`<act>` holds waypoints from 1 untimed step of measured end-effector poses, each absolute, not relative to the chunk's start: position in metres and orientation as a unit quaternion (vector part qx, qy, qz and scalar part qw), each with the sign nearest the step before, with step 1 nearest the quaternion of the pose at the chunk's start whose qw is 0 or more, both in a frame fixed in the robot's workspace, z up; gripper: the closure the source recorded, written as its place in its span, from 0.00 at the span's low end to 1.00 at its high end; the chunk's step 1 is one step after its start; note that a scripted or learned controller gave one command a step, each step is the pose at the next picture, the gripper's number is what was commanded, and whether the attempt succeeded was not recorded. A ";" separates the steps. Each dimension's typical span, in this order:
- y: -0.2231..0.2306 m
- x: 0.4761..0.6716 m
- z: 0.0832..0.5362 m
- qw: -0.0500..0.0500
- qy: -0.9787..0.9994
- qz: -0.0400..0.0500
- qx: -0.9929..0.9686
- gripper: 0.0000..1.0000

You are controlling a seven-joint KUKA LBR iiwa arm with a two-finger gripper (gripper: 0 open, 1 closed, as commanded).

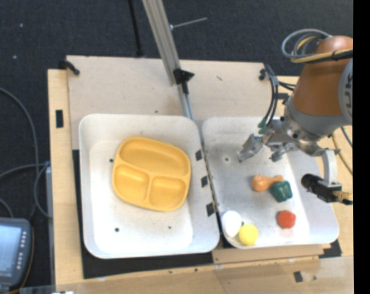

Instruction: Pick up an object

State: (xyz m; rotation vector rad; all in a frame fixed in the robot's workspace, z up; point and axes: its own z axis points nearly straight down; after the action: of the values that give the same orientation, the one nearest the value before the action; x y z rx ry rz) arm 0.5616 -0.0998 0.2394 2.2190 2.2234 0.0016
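The robot's gripper (pixel 263 148), jaws spread wide and holding nothing, hangs over the right bin (pixel 225 182), seemingly mid-approach; next it must descend onto the nearby orange toy (pixel 264 182).

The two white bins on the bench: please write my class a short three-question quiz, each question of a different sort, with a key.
1. True or false: the yellow divided tray lies in the right bin.
2. Which thing touches the green object? A. red ball B. orange object C. yellow ball
3. Fill in: the white object sits beside the ______ ball.

Key: 1 false, it lies in the left bin; 2 B; 3 yellow.
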 end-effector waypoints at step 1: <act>-0.100 0.562 0.239 0.000 0.707 0.001 0.707 0.00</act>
State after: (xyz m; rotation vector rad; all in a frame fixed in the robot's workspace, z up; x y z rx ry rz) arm 0.5617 -0.0999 0.2394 2.2202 2.2216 0.0023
